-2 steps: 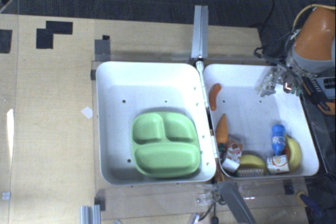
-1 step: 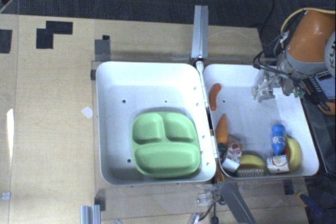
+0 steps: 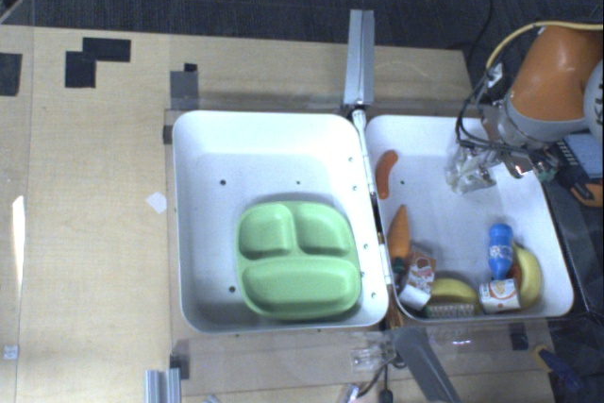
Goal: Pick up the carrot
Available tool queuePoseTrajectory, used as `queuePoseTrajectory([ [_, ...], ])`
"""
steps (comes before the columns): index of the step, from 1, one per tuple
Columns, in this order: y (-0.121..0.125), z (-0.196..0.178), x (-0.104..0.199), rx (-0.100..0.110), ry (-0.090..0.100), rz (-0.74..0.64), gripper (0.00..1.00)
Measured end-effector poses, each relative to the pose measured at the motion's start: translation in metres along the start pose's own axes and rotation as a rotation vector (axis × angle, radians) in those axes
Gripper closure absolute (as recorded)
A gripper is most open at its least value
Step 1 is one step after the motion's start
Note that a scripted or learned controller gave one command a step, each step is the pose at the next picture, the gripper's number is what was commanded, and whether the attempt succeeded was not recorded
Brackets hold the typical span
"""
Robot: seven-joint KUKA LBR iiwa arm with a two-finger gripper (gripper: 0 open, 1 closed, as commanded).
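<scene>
At the near edge of the right bin (image 3: 559,245), around 6 o'clock, lie a yellow banana (image 3: 453,289), a small can (image 3: 499,295) and a second banana (image 3: 528,275), with a blue bottle (image 3: 500,247) just behind them. The carrot (image 3: 400,232) rests against that bin's 9 o'clock wall, tip pointing to 12, a red sausage (image 3: 386,173) beyond it. The left bin (image 3: 193,231) carries a green divided plate (image 3: 299,259). Farthest, toward 1 o'clock, the hand (image 3: 469,171) hovers with clear fingers apart, clamped on nothing, well apart from the carrot.
</scene>
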State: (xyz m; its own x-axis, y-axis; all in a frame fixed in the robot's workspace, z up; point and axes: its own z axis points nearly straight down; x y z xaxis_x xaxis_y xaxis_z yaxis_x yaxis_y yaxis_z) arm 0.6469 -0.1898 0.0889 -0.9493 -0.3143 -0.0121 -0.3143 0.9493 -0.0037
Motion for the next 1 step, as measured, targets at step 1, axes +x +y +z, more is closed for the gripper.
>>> queuePoseTrajectory([
  [1, 0.0005, -0.1250, 0.0505, 0.001, 0.000, -0.267, 1.00],
])
